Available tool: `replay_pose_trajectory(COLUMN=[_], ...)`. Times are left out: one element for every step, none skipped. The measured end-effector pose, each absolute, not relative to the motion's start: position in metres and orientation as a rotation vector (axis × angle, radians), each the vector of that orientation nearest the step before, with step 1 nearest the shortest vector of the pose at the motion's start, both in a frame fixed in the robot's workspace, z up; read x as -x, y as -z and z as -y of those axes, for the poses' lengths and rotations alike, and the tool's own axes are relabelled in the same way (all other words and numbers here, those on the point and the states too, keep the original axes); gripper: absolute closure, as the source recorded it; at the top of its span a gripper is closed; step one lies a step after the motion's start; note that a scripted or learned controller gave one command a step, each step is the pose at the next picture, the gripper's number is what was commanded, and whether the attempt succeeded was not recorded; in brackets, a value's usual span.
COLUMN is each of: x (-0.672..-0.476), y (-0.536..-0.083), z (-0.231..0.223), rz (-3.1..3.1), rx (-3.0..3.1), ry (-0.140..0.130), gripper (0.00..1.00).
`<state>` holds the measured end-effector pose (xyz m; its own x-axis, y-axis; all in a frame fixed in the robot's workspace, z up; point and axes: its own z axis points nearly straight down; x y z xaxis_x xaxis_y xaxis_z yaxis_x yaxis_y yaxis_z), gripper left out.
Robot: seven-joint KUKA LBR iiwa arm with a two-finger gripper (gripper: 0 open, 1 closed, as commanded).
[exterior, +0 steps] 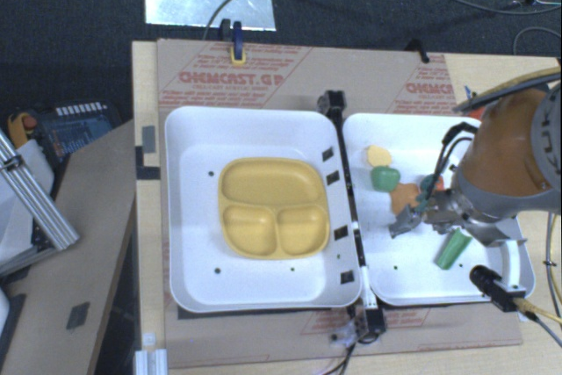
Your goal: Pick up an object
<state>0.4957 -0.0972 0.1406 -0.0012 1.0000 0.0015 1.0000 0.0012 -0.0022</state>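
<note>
A yellow divided tray (pixel 270 207) sits in the left bin (pixel 189 189). In the right bin (pixel 413 294) lie a yellow piece (pixel 378 156), a green piece (pixel 385 179) and an orange piece (pixel 404 197). My gripper (pixel 406 224) hangs beside the orange piece, near a green cylinder (pixel 451 248).

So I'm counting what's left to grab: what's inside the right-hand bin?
The right bin holds a yellow piece, a green round piece, an orange piece and a green cylinder. The pincer and arm cover the bin's right part, so anything beneath is hidden.
</note>
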Motion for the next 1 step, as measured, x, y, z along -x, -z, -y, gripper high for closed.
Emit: replay_pose_trajectory(x=[-0.4955], y=[-0.0883], z=[0.0967], rz=[2.22], rx=[2.218], ry=[-0.002], gripper=[0.0])
